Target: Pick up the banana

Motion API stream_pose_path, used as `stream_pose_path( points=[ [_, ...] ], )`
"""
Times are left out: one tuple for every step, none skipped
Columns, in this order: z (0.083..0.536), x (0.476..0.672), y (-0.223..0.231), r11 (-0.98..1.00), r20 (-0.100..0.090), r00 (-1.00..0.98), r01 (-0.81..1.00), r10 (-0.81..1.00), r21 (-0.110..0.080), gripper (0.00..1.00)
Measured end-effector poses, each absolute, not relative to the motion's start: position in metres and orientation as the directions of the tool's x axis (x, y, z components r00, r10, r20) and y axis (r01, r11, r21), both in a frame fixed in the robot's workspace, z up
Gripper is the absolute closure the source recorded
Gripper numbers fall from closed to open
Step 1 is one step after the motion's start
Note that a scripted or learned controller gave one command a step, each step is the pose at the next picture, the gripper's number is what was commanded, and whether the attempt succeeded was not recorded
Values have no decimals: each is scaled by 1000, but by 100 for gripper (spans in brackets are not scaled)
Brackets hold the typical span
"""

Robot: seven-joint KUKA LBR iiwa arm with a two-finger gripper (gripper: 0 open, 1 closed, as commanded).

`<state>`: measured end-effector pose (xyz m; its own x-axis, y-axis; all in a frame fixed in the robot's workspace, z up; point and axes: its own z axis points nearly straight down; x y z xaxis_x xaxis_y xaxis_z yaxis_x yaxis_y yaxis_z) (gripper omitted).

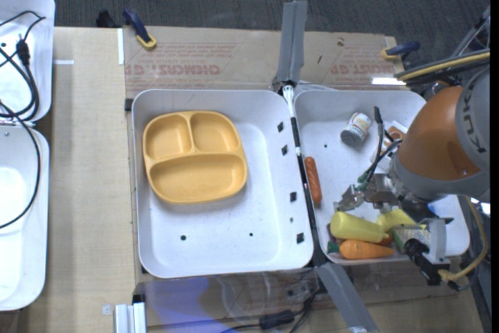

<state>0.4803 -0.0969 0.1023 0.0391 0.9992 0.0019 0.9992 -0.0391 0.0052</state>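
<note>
Nearest the camera, along the front wall of the right bin (306,160), lie the carrot (365,249) and, touching it from behind, the banana (357,228), a fat yellow piece lying roughly left to right. Just beside its right end sits a yellow-green item we cannot name. Farther back we see a hot dog (313,178) close to the divider and a small tin can (356,127) near the rear wall. The left bin (210,246) bears a yellow divided plate (194,156) on the counter (93,168).

The arm (440,144) leans in from the right, and its pincer (365,197) hangs just above the banana's back edge; we cannot tell how it is set, and we see nothing gripped in it.

We judge this the approach to the grasp. To do it well, we would centre over the banana's thick middle, straddle its short width, and drop straight down, keeping off the carrot and the front wall.
</note>
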Motion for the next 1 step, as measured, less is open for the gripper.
stream_pose_path(
  points=[
    [92,478,-94,172,1,-172,985,985,1,0]
  ],
)
